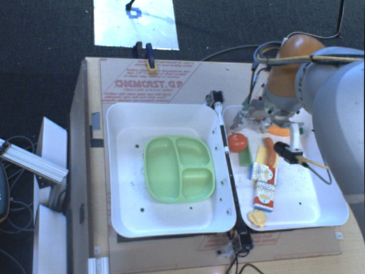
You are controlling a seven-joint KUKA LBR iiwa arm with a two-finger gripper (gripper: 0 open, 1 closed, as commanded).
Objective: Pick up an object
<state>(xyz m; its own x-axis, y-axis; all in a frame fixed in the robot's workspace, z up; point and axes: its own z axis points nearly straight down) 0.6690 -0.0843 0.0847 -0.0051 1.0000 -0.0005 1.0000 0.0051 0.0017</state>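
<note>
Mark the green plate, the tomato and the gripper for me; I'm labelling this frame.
green plate (178, 168): camera view, on its middle ridge.
tomato (237, 142): camera view, on its red top.
gripper (246, 117): camera view, at its fingertips.

The arm (336, 104) is showing as a broad, smooth casing in pale grey, its rounded shell catching a bluish light along the top edge. Above the wrist, 1 glossy orange band (291, 64) is bulging like a dome between the grey sections. Thin dark cables (265, 53) are looping out beside the orange part and trailing along the housing. Below it, the wrist is narrowing into a metallic silver-grey assembly (268, 110) of small, angular parts, too blurred for screws or markings to be made out.
</note>
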